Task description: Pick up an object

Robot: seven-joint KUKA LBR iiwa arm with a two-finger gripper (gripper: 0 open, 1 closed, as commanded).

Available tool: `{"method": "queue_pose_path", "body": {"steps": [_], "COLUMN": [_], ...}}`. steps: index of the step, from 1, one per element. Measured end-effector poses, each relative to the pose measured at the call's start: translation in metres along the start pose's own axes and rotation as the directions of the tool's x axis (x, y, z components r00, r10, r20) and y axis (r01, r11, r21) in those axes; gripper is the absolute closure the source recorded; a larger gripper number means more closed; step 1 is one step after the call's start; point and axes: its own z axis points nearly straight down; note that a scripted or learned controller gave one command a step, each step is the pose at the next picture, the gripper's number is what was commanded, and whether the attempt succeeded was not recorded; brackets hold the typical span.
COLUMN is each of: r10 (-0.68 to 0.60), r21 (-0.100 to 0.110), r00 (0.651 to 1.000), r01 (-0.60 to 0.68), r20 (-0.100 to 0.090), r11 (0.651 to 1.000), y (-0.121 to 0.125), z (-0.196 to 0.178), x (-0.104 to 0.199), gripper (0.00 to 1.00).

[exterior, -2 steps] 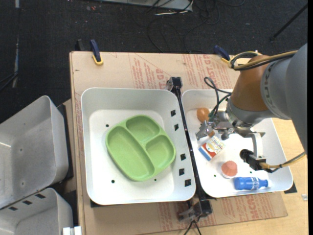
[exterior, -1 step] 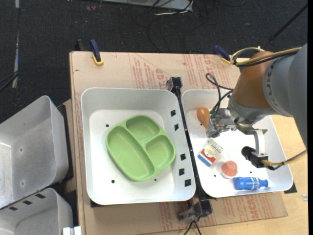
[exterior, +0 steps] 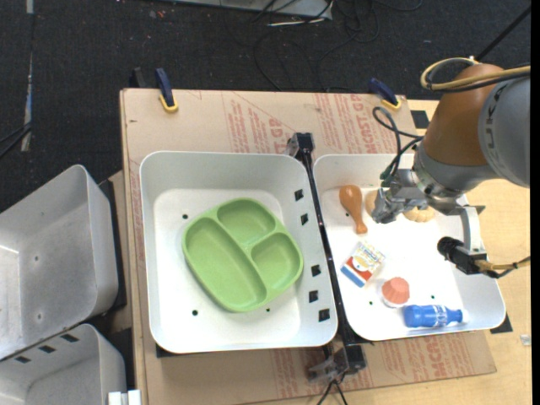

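Over the right white bin (exterior: 485, 310) I see the pincer (exterior: 386, 207) low. Just left of it, an orange-brown wooden spoon-shaped piece (exterior: 353, 203); just right, a tan rounded lump (exterior: 418, 213), partly hidden. Nearer me: small white-and-blue card packet (exterior: 364, 263), pink round disc (exterior: 395, 291), blue plastic bottle (exterior: 430, 315). Far left, green divided plastic plate (exterior: 242, 254). Pincer opening: cannot tell.

From my seat, the gripper (exterior: 390, 206) sits low in the right bin (exterior: 472, 264), near its far side. Just to its left lies the wooden spoon (exterior: 353, 204). Nearer the camera than the tool are the small carton (exterior: 364, 263), the round piece (exterior: 395, 291) and the bottle (exterior: 431, 315). Well left, the divided plate (exterior: 242, 253) lies in the left bin (exterior: 169, 226).
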Motion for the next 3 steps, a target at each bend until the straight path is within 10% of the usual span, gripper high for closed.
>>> {"method": "queue_pose_path", "body": {"steps": [2, 3], "r10": [-0.005, -0.010], "r21": [0.003, 0.008], "r00": [1.000, 1.000], "r01": [0.005, 0.010], "r20": [-0.001, -0.003], "r11": [1.000, 1.000], "y": [-0.004, -0.013], "z": [-0.071, -0.060], "x": [0.000, 0.054], "gripper": [1.00, 1.00]}}
